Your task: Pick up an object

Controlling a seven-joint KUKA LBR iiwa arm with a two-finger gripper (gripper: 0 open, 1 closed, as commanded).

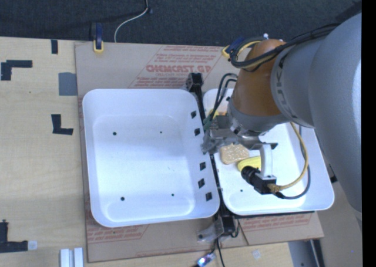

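The grey arm with its orange band fills the right of the frame, hanging over the right shallow white plastic bin and covering much of it. Its gripper sits low near the divider; how wide it stands cannot be told. Just below lies a tan, biscuit-like lump, a yellow piece beside it. The left white bin is smooth

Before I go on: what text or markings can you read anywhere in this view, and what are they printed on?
"CHEMCAST GP", red, on the brown sheet under the white bins, printed upside down to this view.
More red print repeats in diagonal rows across that sheet, top and bottom edges; too small and blurred to read.
No other readable text.
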